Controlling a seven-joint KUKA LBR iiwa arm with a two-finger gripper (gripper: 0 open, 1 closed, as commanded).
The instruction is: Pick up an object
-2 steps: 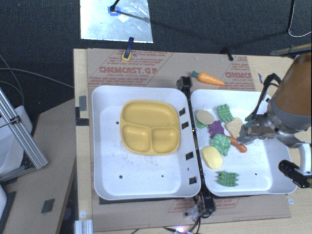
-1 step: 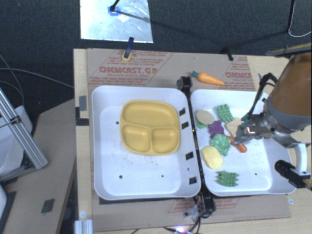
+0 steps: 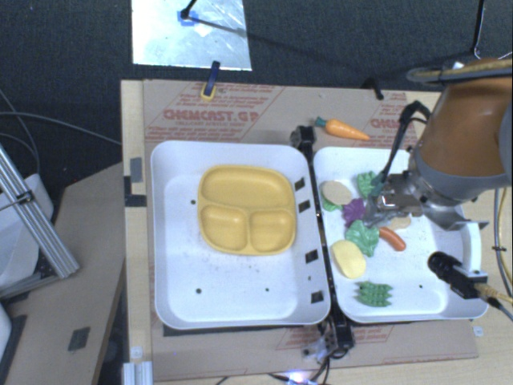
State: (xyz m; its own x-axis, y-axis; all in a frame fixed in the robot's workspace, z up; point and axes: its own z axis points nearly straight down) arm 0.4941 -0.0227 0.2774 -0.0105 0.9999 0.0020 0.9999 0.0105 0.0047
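My gripper hangs low over the middle of the right bin, among a cluster of toy foods. Around it lie a purple piece, a green leafy piece, another green piece, a red-orange sausage-shaped piece and a pale round piece. A yellow potato-like piece and a green pea pod lie nearer the front. The arm hides the fingertips, and I cannot see anything held.
The left bin holds a yellow three-compartment plate. An orange carrot lies on the cardboard behind the bins. A metal frame stands at the far left. The right bin's front right floor is bare.
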